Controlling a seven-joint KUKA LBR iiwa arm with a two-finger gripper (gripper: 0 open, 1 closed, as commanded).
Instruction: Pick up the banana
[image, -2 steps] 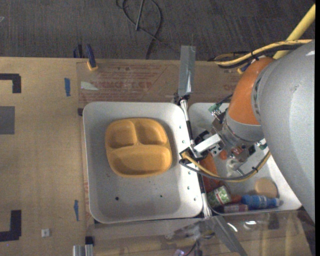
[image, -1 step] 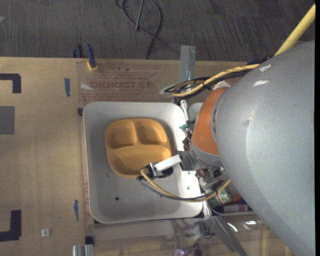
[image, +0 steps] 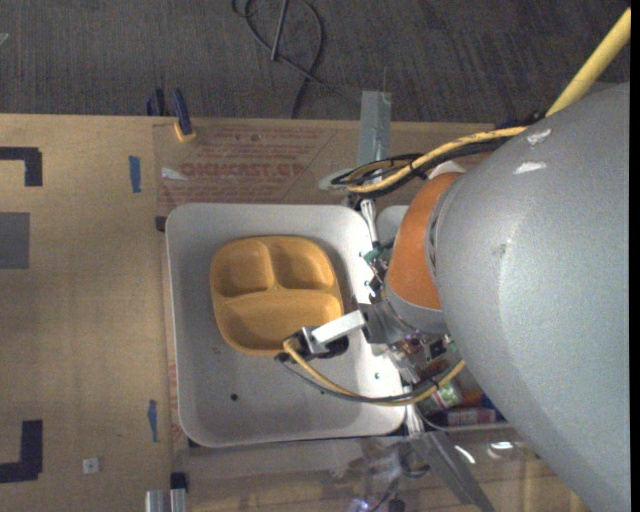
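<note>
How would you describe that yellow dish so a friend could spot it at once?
Look at the white bin left of the grey arm. In its upper half lies a mustard-yellow plate with rounded corners. Ridges split it into three compartments, unlike anything around it.

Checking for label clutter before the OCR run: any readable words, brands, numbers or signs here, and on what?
Cardboard sheet: one line of red print, too blurred to read.
Colourful items under the arm: any print is too small to read.
Yellow plate: no text.
White bin: no text.
</note>
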